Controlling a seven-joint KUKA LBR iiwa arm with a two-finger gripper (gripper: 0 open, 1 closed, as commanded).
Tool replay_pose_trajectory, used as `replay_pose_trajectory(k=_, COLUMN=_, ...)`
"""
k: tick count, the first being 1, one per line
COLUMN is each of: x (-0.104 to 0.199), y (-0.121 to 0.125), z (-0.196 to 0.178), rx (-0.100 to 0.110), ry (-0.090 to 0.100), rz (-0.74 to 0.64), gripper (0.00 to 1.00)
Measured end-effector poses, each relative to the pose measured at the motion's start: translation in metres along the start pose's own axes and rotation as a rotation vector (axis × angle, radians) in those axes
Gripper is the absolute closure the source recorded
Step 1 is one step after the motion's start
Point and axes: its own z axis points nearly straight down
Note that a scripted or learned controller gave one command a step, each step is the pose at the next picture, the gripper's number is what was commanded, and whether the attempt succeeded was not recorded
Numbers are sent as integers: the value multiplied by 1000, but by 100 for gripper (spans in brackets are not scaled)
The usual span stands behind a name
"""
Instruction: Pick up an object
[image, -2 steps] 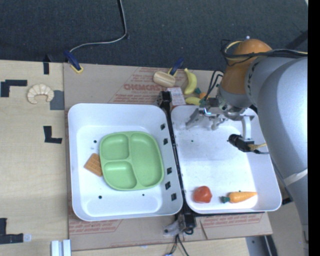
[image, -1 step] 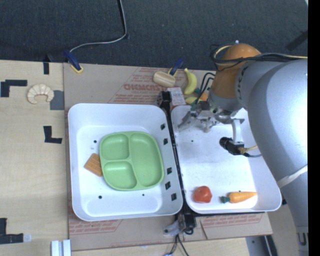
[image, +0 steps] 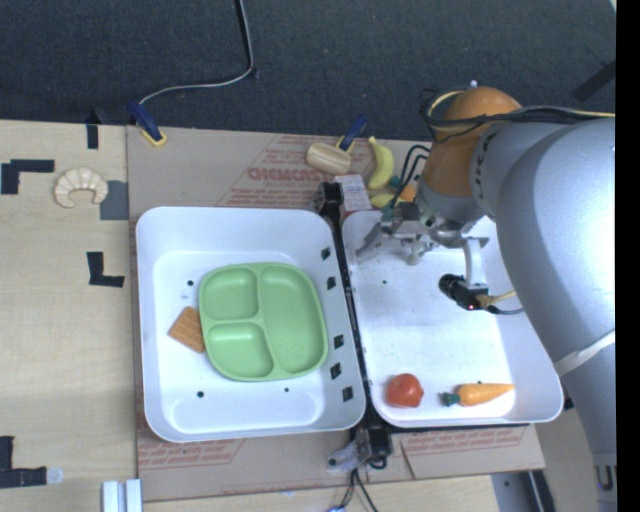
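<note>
The gripper (image: 400, 240) sits low over the far-left corner of the right bin (image: 520, 340), just beside the divider between the two bins. Its metal fingers blur into the wrist hardware, so whether they are spread or pressed together I cannot tell, and nothing can be made out between them.

The likeliest targets lie along the right bin's near edge: a tomato (image: 404, 390) toward the near-left corner and a carrot (image: 482, 394) just to its right, the two close but apart. Both are well apart from the gripper, almost the full depth of the bin nearer the camera. The tomato lies nearly straight toward the near edge from the gripper; the carrot is offset further toward the arm's side. The carrot's long axis runs parallel to the near edge, leafy end toward the tomato, so by my reading a grasp would need fingers closing across that axis, from far and near sides.

The left bin (image: 160, 300) holds a green tray (image: 265, 320) at its middle, with a cracker (image: 187, 328) tucked against the tray's left edge, partly under it. On the bench beyond the bins lie a banana (image: 381, 163) and a bread roll (image: 327, 157); a croissant (image: 80, 186) rests near the bench's far-left part.

Judged from this, the pick is not yet begun.
</note>
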Motion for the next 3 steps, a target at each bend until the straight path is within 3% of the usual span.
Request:
replay_pose_trajectory(k=1, x=0, y=0, z=-1, rx=1, ry=0, rz=0, gripper=0)
replay_pose_trajectory(k=2, x=-48, y=0, z=-84, rx=-2, ry=0, rz=2, gripper=0)
replay_pose_trajectory(k=3, x=27, y=0, z=-99, rx=0, ry=3, rz=0, gripper=0)
